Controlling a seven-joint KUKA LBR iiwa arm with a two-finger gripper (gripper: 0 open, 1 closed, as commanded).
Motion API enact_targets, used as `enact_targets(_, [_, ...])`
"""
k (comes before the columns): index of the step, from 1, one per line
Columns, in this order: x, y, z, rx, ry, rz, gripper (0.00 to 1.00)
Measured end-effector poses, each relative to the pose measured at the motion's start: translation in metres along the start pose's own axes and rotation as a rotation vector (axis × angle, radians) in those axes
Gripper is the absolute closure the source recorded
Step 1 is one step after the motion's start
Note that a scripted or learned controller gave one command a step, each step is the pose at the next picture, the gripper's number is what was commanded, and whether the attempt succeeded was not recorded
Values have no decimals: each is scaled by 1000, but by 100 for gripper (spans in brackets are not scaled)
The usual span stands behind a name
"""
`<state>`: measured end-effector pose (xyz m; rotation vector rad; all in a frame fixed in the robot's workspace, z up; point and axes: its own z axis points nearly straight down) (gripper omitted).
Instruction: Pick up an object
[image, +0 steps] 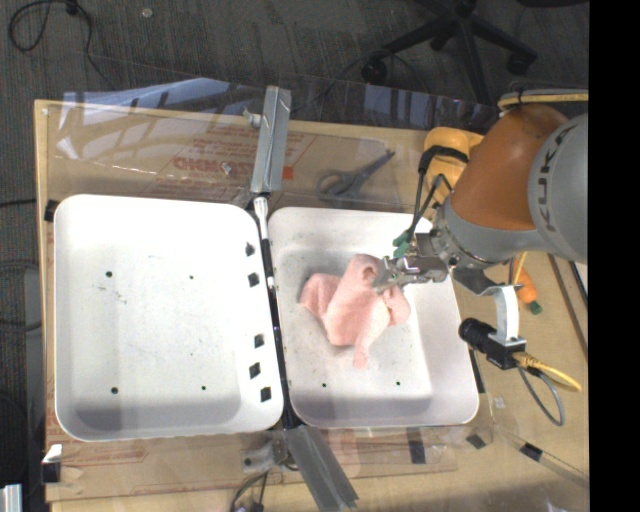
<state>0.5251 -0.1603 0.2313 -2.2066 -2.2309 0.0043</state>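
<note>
Nearest, two shallow white bins, matte plastic with rounded corners: left bin (150, 320) bare and speckled, right bin (440, 395) holding a soft, crumpled pink cloth (350, 305) near its middle, free floor all round. Farther up, gripper (388, 280) low at cloth's upper right edge, fingers narrowly set, grip on fabric unclear. Beyond, grey arm (520, 190) reaching from right; scissors (355, 177) on wooden bench (330, 150).

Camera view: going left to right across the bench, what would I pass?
Left white bin → metal divider bar → right white bin → pink cloth → gripper → grey and orange arm.
</note>
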Motion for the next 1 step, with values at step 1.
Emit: enact_targets(1, [43, 36, 130, -1, 0, -6, 0])
